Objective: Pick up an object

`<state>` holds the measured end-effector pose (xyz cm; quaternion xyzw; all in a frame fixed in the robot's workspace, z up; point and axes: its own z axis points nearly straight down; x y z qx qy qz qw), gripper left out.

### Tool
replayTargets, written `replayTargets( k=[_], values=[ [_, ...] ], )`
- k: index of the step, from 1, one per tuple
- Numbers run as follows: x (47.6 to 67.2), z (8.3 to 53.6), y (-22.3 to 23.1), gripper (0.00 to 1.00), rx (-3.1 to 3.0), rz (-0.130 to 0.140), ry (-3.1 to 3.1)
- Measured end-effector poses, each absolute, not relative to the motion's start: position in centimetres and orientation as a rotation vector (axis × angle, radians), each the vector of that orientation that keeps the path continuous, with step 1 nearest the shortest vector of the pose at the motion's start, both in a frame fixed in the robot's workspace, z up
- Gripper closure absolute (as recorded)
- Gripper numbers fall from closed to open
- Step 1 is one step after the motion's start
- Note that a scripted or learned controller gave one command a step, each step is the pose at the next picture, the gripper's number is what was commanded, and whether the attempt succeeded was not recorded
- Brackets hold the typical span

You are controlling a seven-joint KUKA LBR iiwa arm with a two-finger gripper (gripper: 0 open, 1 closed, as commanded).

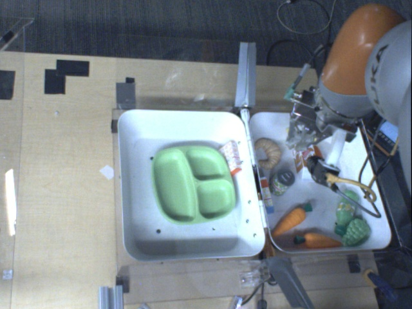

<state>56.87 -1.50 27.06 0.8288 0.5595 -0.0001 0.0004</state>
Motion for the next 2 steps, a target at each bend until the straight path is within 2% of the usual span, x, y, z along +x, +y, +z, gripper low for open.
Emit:
replayTargets(
  k=[2],
  values=[
    [57.27, 28.68, -1.23, 1.0, 2.585, -0.008, 1.781]
  ],
)
